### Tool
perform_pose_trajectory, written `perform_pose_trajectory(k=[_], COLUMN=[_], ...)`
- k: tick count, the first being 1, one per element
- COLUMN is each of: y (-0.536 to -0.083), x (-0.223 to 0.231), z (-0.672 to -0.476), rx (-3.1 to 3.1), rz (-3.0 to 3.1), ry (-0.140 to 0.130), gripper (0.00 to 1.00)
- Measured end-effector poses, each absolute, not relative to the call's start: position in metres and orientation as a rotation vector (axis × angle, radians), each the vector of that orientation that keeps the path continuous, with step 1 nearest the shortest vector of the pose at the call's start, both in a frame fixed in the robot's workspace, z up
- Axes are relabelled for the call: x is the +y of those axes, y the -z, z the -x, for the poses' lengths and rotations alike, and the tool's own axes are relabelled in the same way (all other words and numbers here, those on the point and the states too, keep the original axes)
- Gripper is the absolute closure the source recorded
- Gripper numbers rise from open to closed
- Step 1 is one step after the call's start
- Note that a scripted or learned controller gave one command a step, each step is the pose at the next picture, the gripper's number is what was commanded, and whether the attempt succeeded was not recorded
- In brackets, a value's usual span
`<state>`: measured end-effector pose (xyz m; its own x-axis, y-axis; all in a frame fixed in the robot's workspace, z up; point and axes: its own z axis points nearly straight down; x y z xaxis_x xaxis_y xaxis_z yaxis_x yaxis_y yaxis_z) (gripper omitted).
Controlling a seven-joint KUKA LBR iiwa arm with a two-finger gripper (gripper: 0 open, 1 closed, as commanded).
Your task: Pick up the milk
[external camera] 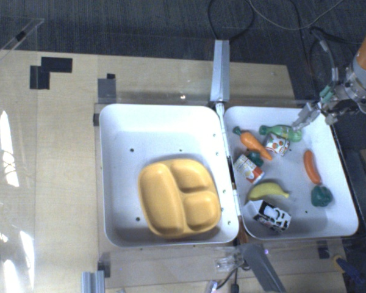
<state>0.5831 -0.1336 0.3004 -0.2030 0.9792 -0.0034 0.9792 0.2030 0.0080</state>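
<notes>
The milk [272, 215] is a small black-and-white carton lying on its side near the front of the right bin [341, 221]. My gripper [315, 118] hangs over that bin's far right corner, well behind the milk. It is open, with nothing between its fingers. One fingertip [301, 121] is close to the green bottle [282, 131].
The right bin also holds a carrot [254, 142], a small can [277, 144], a red-and-green carton [249, 167], a banana [269, 191] just behind the milk, a red sausage [312, 166] and a dark green piece [321, 195]. A yellow divided tray [178, 196] lies in the left bin [119, 133].
</notes>
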Motion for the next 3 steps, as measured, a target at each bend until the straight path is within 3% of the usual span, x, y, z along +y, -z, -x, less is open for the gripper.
perform_pose_trajectory(k=[1,2,3], y=[-0.205,-0.135,-0.088], x=[-0.112,-0.146,-0.157], z=[-0.599,-0.588,-0.592], rx=[2.505,2.377,2.162], rz=[-1.891,-2.049,-2.269], ry=[-0.003,-0.003,-0.008], gripper=[0.0,0.0,0.0])
